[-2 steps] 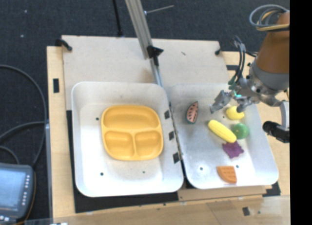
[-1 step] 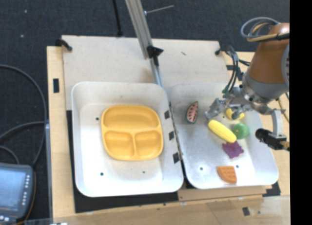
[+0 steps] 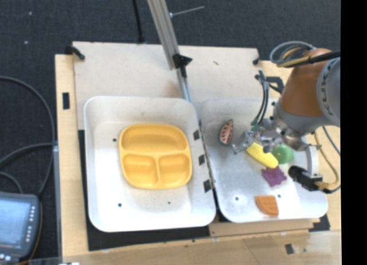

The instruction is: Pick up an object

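Yellow corn-like toy [image 3: 261, 155] lying in right bin [image 3: 241, 201], just under gripper [image 3: 256, 141]; whether fingers clamp it, cannot tell. Touching its right end, green round toy [image 3: 283, 155]. Below, purple piece [image 3: 274, 176] and orange wedge [image 3: 267, 205]. Left, watermelon slice [image 3: 226, 132]. Left bin [image 3: 97, 201] bearing yellow divided tray [image 3: 155, 155].

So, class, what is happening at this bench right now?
A grey and orange robot arm reaches over the right bin, its gripper low beside a yellow toy and a green one. A watermelon slice, purple piece and orange piece lie nearby. The left bin holds a yellow divided tray.
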### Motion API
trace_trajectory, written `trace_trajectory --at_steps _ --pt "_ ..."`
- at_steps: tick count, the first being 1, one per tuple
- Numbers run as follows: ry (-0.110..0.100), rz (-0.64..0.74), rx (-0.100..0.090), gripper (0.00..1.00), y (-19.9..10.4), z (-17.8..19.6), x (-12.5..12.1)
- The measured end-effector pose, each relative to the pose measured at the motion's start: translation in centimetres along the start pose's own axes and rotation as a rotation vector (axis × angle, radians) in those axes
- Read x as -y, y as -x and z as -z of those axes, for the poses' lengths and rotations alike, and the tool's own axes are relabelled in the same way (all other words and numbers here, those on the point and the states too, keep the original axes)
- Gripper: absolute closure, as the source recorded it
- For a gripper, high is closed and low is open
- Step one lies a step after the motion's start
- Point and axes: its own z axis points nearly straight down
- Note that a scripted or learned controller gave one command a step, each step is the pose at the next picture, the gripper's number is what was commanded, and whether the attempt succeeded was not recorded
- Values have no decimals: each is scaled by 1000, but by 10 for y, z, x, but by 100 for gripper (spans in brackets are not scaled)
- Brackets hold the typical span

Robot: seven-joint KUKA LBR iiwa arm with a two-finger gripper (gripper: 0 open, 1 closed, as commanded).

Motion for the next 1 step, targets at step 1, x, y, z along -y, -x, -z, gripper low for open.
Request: trace_trajectory --at_steps 1 --pt "1 0 1 0 1 -53 1"
